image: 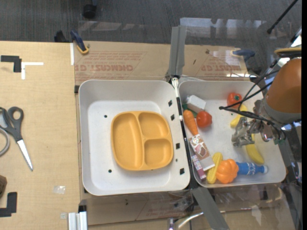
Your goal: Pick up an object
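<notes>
Right bin, near edge: orange pumpkin, blue bottle. End effector low over bin floor just above the banana, nothing between fingers; open or shut, can't tell. Farther back: carrot, tomato.

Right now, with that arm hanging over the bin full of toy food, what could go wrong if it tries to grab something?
1. The pincer sits beside the banana, near the bin wall; it might scrape the wall.
2. The pumpkin, blue bottle and corn lie crowded together, so a grab there could nudge a neighbour or catch two.
3. Black cables cross the bin and might snag.
</notes>
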`<action>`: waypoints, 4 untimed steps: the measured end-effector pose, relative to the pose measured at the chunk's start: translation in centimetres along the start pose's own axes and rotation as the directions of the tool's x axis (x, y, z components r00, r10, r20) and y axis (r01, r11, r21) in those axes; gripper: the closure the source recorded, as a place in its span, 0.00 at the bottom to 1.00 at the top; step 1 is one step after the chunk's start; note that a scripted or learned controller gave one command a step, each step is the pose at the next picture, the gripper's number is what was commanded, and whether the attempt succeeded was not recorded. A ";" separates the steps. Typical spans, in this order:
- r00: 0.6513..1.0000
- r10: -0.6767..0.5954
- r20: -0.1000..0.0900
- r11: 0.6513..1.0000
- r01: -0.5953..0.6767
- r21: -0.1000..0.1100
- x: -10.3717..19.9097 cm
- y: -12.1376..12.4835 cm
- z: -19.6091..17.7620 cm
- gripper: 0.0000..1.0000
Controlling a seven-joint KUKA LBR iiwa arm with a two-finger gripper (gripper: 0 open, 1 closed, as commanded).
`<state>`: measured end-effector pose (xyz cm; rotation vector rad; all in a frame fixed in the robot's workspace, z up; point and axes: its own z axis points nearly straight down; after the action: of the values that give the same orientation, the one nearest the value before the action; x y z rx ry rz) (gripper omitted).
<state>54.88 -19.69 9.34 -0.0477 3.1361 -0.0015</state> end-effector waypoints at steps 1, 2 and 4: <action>0.953 0.304 0.002 0.953 -0.304 0.000 -4.0 0.5 -0.1 1.00; 0.953 0.304 0.002 0.953 -0.304 0.000 -4.0 0.5 -0.1 0.00; 0.969 0.248 0.006 0.969 -0.248 0.001 0.8 -2.5 -1.1 1.00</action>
<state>54.15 -22.19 10.45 0.3436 3.1120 -0.0036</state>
